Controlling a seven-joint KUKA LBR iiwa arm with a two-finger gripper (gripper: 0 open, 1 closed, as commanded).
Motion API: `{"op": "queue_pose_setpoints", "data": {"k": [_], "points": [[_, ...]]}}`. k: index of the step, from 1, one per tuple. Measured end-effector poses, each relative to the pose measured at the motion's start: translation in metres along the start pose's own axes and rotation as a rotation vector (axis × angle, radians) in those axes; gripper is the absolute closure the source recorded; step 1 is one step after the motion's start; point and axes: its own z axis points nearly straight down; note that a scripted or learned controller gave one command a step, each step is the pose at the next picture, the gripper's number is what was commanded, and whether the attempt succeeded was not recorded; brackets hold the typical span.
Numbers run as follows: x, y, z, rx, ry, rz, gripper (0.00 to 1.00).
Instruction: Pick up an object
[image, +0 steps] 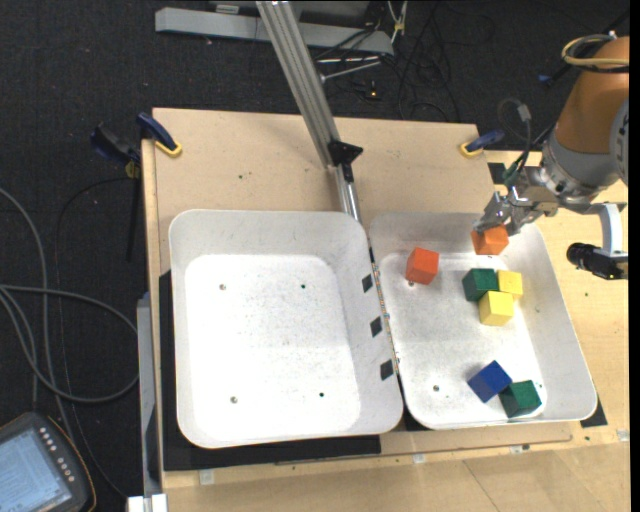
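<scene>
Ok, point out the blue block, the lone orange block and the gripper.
blue block (489, 380), camera view, on its top face
orange block (422, 265), camera view, on its top face
gripper (497, 226), camera view, midway between its fingertips

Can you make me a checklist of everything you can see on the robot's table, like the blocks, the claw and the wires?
Surface: tan bench bearing a left white bin and a right white bin, side by side.
Job's things: in the right bin, an orange block, a green block touching two yellow blocks, a blue block beside another green block.
Clutter: black tabs along the seam between the bins.
Grippers: gripper at the right bin's far edge, with a second orange block at its fingertips.
Cables: black cables on the floor at left.
Surroundings: clamps at the far corners, metal pole, screen.
</scene>
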Motion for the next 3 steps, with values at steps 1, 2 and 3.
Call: {"op": "queue_pose_setpoints", "data": {"k": [1,2,3], "points": [[0.000,0.001,-0.026,0.002,0.001,0.000,1.00],[0.050,-0.007,-0.018,0.009,0.004,-0.003,1.00],[0.106,-0.012,-0.032,0.007,0.005,-0.005,1.00]]}}
